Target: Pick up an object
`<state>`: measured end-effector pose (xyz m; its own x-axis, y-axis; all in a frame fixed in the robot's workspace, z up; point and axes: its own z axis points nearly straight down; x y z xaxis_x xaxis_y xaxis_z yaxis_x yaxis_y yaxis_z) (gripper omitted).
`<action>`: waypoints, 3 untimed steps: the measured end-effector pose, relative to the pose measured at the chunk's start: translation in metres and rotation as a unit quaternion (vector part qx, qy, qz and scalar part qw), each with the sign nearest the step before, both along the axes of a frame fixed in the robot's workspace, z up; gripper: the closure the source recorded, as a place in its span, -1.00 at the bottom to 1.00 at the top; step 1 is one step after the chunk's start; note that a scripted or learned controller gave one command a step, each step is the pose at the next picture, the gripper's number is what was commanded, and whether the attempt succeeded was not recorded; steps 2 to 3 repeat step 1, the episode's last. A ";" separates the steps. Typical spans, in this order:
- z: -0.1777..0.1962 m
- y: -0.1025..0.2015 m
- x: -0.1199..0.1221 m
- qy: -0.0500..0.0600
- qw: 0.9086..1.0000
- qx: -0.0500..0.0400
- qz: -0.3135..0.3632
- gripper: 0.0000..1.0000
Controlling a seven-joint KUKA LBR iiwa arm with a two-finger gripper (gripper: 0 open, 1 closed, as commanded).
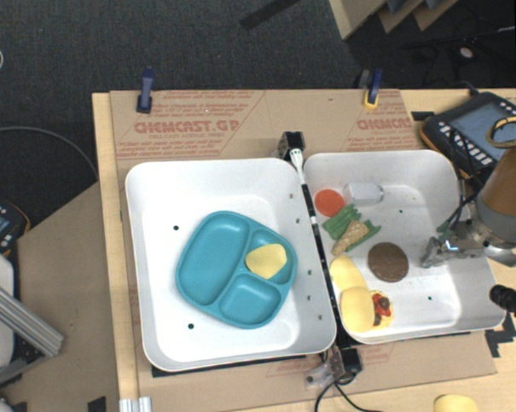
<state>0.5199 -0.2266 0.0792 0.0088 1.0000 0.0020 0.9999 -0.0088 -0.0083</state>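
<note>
A: Nearest in the right bin (410, 164) lie two pale yellow pieces, one (358, 309) touching a small red-and-dark item (381, 306), the other (346, 274) just beyond it; which is the likeliest target?

B: Probably the brown disc (387, 262), lying flat mid-bin, closest to the gripper (442, 249); the gripper sits just right of it, low over the bin floor; whether its pincer is apart or together cannot be told from this view.

A: And farther back?

B: A green-and-tan cluster (351, 226), then an orange-red round piece (329, 202) beside a pale whitish object (364, 193); in the left bin (149, 248), a teal divided tray (218, 271) holds a yellow piece (265, 260).

A: Advice for the step?

B: Centre over the disc before descending; being thin, it likely needs an edge grip; avoid the bin wall.
</note>
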 end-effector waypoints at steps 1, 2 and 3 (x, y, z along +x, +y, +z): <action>0.181 0.018 -0.040 -0.012 1.000 -0.004 0.005 1.00; 0.181 0.018 -0.040 -0.012 1.000 -0.004 0.005 1.00; 0.181 0.018 -0.040 -0.012 1.000 -0.004 0.005 1.00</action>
